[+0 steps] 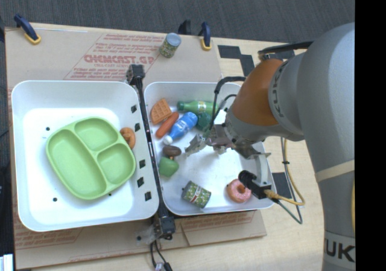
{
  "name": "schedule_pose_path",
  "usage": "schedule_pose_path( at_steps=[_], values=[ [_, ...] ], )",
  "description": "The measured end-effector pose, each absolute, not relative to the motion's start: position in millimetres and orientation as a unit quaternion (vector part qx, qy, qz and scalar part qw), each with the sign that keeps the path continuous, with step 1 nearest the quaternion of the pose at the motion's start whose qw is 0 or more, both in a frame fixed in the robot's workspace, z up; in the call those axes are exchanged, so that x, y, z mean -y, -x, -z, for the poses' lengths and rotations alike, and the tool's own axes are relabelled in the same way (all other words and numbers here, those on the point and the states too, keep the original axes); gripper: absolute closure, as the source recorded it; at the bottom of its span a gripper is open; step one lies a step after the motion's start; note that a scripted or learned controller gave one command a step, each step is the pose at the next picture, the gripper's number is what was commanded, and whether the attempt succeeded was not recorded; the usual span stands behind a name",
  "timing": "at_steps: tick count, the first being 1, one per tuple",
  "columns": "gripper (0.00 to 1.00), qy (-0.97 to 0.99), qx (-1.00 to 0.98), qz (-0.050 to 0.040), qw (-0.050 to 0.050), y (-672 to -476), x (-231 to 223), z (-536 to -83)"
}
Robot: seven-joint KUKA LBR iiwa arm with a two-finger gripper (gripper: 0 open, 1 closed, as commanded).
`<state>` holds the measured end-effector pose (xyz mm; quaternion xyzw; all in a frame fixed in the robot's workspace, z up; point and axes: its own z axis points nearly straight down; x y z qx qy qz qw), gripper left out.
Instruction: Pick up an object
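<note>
The right bin [211, 170] holds several items: a blue bottle [183, 126], a green bottle [194, 107], an orange carrot [167, 124], a waffle-like wedge [160, 110], a brown lump [172, 151], a green round fruit [168, 167], a small green can [196, 194] and a pink donut [239, 191]. My gripper [201, 142] hangs low over the middle of this bin, just right of the blue bottle and below the green bottle. Nothing shows in its grasp. The wrist hides the bin's right part.
The left bin [24, 143] carries a green divided plate [90, 156] and an orange-brown roll [128, 137] by its right wall. A small can [170, 45] stands on the cardboard behind the bins. A yellow cable [286, 198] trails by the right bin's corner.
</note>
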<state>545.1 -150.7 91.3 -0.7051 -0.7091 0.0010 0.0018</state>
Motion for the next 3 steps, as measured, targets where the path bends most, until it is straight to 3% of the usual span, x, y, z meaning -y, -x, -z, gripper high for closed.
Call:
schedule_pose_path(
  at_steps=[1,2,3],
  values=[
    [1.00,0.703,0.711,-0.0014,0.001,-546.0,151.2,-101.9],
    [1.00,0.706,0.709,0.0000,-0.001,-536.5,176.0,-196.3],
    [0.00,0.706,0.709,-0.0002,0.000,-536.3,175.7,-195.7]
  ],
)
